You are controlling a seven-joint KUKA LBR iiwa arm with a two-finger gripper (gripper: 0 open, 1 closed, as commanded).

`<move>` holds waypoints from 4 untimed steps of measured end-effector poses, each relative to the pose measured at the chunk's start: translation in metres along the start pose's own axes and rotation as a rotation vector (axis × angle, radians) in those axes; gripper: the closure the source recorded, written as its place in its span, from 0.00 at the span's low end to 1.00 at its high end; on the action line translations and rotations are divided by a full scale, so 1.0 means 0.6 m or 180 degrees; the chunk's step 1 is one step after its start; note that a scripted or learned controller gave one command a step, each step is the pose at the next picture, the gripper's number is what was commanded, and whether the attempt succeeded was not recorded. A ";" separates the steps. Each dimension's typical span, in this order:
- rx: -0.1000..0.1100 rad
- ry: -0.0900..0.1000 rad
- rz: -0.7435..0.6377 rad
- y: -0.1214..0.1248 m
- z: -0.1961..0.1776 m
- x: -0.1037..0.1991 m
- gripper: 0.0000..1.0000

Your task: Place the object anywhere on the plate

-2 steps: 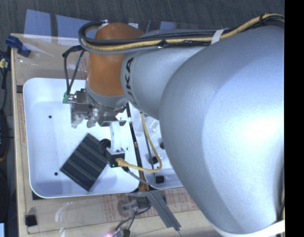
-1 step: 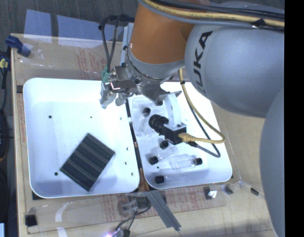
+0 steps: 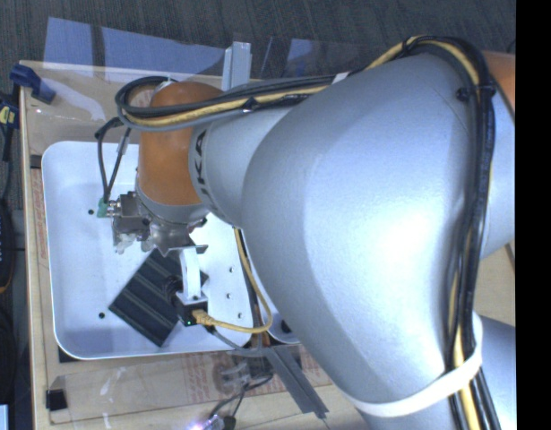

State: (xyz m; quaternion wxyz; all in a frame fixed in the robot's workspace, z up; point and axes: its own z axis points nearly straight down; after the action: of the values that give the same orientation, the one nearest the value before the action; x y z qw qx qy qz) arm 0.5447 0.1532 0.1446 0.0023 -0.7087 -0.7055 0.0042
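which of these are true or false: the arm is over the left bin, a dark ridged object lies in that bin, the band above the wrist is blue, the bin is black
1. The arm reaches over the left bin. True.
2. A dark ridged object lies in that bin, near its lower edge. True.
3. The band above the wrist is blue. False: it is orange.
4. The bin is black. False: it is white.
5. The dark object lies below the gripper in the view. True.
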 end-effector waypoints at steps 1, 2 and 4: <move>-0.0009 0.0003 -0.1197 -0.116 0.065 0.105 1.00; -0.0025 0.0005 -0.0402 -0.114 -0.078 -0.006 1.00; -0.0016 0.0008 0.0716 -0.110 -0.239 0.010 1.00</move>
State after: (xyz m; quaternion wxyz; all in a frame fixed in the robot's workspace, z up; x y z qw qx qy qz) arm 0.4802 0.1598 0.2885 0.0010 -0.7834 -0.6215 0.0018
